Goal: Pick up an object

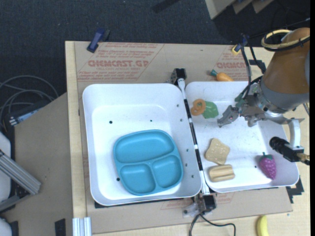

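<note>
Reaching leftward, end effector above right bin

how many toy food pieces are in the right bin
5: orange ring and green piece at the back left, cracker and bread roll front left, purple grapes front right. The arm may hide more.

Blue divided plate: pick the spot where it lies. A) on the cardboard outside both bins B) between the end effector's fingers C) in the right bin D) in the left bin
D: the blue divided plate lies flat on the floor of the left bin, toward its near side.
</note>
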Action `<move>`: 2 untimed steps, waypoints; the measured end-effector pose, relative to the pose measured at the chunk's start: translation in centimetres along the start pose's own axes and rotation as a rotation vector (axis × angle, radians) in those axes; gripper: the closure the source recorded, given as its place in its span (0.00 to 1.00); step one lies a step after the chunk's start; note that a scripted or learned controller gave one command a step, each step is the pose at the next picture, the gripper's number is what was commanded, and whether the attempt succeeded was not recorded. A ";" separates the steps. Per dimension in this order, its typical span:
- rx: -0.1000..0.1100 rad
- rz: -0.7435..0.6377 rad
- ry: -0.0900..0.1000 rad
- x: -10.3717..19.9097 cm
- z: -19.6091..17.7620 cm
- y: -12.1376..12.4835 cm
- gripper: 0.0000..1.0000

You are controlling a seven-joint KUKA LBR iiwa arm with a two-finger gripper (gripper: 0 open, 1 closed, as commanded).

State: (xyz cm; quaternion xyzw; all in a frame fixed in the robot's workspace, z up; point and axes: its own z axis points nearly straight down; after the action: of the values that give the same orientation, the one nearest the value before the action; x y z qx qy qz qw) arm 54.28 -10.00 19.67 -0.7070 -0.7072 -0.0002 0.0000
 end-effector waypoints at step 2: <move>0.002 0.001 0.001 0.6 11.2 -3.4 0.00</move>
State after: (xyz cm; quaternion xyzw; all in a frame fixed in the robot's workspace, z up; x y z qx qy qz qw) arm 50.86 -9.42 8.44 -0.7074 -0.7068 0.0002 0.0012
